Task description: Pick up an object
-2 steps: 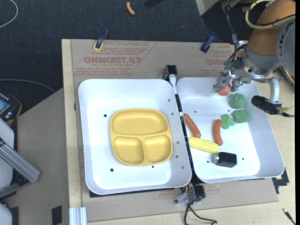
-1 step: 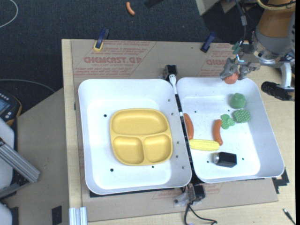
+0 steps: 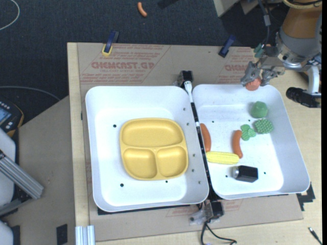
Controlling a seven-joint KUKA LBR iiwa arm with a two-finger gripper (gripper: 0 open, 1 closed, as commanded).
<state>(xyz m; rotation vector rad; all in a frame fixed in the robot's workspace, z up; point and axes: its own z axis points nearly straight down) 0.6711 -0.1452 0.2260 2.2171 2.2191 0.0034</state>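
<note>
My gripper (image 3: 257, 79) hangs over the far edge of the right bin (image 3: 291, 157), near its back right corner. A small orange-red round object (image 3: 252, 85) sits between the fingertips, and the gripper is shut on it. In the bin below lie a green round piece (image 3: 259, 108), a green bumpy piece (image 3: 264, 125), a small green bit (image 3: 247, 132), two orange sausages (image 3: 237, 143) (image 3: 205, 137), a yellow corn cob (image 3: 222, 157) and a black block (image 3: 246, 173).
The left bin (image 3: 102, 111) holds a yellow divided plate (image 3: 153, 148). Both bins rest on a cardboard sheet (image 3: 153, 60) held by clamps at the back. A small orange piece (image 3: 142, 9) lies on the dark floor beyond.
</note>
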